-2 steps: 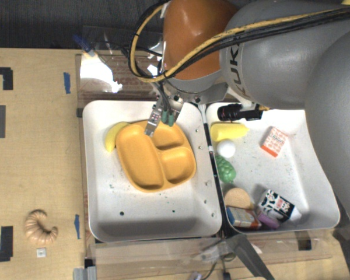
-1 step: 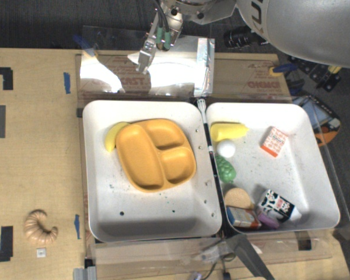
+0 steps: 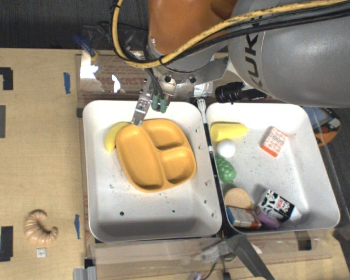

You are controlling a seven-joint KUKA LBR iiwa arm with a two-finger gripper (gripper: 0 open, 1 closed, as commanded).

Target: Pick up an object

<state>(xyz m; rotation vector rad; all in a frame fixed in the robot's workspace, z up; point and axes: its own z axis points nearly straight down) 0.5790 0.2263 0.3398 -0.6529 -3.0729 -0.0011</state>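
A yellow divided plate [image 3: 156,154] lies in the left bin [image 3: 105,214], covering part of a yellow banana [image 3: 111,136] at its left. My gripper [image 3: 147,109] hangs from the grey and orange arm over the far edge of the left bin, just above the plate's back rim and near the banana. Nothing shows as held. The right bin [image 3: 315,174] holds a yellow block [image 3: 228,131], a white ball [image 3: 226,149], a green lump [image 3: 225,170], a red-and-white box [image 3: 273,142], a tan piece [image 3: 238,198] and a black-and-white carton [image 3: 277,205].
The arm's bulk and its yellow cables [image 3: 181,45] cover the back of both bins. A tan curled toy [image 3: 40,227] lies on the wooden bench at the lower left, outside the bins. Blue tape marks [image 3: 67,82] sit beside the left bin.
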